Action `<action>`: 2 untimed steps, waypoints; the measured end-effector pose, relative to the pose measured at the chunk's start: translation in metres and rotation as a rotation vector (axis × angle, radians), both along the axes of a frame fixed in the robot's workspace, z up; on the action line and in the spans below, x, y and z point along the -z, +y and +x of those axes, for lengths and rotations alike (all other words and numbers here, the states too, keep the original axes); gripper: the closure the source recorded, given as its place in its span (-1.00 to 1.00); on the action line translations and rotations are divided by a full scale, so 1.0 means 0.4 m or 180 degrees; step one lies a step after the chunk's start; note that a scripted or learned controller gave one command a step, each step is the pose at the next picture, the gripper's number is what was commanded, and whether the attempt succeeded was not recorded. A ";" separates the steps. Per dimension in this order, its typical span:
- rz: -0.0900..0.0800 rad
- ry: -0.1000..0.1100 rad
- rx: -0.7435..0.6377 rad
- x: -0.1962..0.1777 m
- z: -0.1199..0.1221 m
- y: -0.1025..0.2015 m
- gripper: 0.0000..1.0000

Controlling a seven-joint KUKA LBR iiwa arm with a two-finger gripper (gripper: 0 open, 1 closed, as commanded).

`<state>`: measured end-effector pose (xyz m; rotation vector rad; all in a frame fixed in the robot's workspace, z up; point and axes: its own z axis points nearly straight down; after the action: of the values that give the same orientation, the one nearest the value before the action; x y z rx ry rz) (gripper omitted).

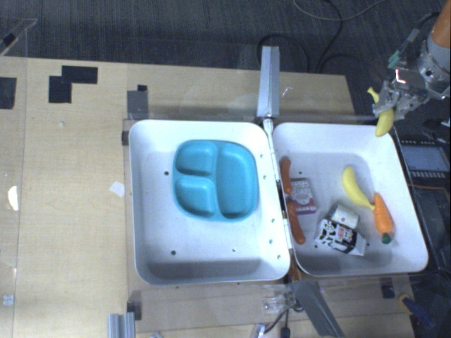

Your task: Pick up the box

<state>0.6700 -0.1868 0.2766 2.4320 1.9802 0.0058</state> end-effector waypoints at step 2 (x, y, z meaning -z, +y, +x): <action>0.0005 -0.0001 0.0534 -0.071 -0.081 -0.024 -1.00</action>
<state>0.6375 -0.1966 0.3052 2.5900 1.7700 0.0070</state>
